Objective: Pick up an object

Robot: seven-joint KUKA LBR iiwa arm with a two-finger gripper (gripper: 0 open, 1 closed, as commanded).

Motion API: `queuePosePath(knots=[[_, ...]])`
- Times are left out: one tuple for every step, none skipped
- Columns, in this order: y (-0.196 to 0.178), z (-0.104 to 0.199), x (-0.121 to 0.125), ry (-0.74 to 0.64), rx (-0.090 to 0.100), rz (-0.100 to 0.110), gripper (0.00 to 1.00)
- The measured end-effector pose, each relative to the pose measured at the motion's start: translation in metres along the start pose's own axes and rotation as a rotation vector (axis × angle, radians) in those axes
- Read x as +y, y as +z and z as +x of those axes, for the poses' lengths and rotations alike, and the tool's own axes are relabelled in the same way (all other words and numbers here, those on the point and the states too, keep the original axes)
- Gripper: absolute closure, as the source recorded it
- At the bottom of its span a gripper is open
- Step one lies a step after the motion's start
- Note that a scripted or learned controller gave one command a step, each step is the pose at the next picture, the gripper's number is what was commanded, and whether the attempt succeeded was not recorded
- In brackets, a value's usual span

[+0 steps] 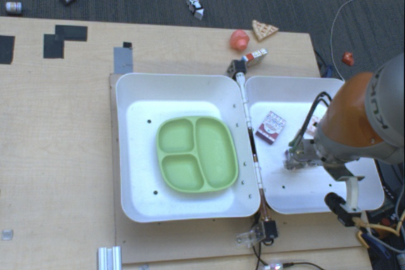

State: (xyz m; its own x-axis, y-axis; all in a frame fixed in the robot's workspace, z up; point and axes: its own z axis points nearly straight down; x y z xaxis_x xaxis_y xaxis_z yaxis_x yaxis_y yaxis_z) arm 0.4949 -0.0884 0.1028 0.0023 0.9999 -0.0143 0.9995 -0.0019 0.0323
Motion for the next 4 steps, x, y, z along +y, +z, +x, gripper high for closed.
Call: queuePosePath(knots=[[0.000, 0.000, 0.000, -0.001, 0.000, 0.000, 0.00], [0.013, -0.002, -0.003, 0.000, 0.002, 0.008, 0.00], [0.000, -0.003, 0.000, -0.001, 0.001, 0.001, 1.00], [0.001, -0.003, 0.000, -0.001, 0.001, 0.002, 0.00]])
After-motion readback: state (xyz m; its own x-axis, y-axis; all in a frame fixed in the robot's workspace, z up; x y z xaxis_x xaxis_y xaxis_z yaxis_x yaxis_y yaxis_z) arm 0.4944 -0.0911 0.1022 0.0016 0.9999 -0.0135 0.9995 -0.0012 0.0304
